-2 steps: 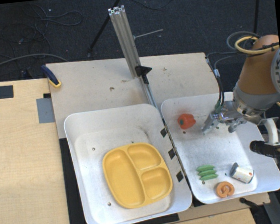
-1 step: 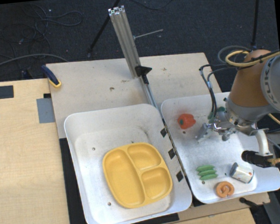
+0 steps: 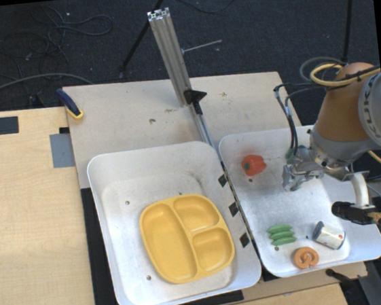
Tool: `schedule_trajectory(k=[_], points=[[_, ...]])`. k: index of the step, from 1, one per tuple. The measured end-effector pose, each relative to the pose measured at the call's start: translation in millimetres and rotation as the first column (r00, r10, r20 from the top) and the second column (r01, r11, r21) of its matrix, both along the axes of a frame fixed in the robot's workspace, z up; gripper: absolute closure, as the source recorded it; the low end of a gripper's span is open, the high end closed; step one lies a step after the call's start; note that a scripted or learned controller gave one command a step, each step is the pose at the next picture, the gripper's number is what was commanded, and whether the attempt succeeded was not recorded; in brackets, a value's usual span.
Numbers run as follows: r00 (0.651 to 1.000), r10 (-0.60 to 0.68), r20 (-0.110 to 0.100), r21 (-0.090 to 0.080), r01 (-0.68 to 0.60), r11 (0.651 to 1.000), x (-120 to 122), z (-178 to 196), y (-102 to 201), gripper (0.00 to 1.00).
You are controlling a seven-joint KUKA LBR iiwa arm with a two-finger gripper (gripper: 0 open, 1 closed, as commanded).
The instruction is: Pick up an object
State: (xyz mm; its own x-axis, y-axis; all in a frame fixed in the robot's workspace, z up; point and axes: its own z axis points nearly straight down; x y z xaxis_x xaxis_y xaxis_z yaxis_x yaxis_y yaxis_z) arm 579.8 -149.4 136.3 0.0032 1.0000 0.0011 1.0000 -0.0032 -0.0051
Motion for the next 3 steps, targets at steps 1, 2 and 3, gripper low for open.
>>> schedule_trajectory(k=[1,2,3], points=[[1.0,0.004,0.008,-0.002,-0.004,1.0,2.0,63.1,-3.1,1.0],[1.0,0.005,0.008,-0.002,-0.005,1.0,-4.0,111.2,1.9,1.0],[1.0,0.005,0.008,-0.002,-0.005,1.0,-3.3,159.6,1.0,1.0]])
